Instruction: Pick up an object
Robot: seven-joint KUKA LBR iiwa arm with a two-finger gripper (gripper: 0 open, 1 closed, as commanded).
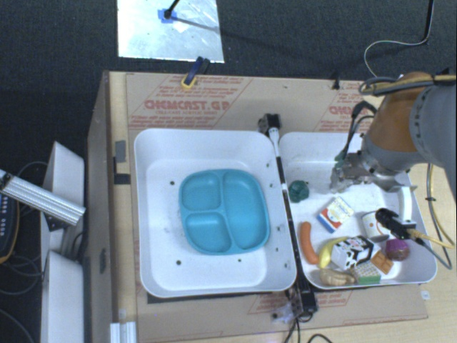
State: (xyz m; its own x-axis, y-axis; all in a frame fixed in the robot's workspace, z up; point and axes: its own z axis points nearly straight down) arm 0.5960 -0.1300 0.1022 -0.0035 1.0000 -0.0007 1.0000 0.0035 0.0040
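Grey arm with orange band over the right bin (421, 259), gripper (345, 176) low above bare white floor, jaw state impossible to tell, one green ball (298, 189) nearby, one orange carrot (308, 242), one banana (329, 252), one purple piece (398, 249), one blue divided plate (223, 211) in the left bin (153, 213).

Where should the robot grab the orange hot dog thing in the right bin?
Probably across the middle of the orange sausage, coming straight down. It lies flat and long, with bare bin floor on its left and the banana close on its right, so fingers fit across its narrow width.
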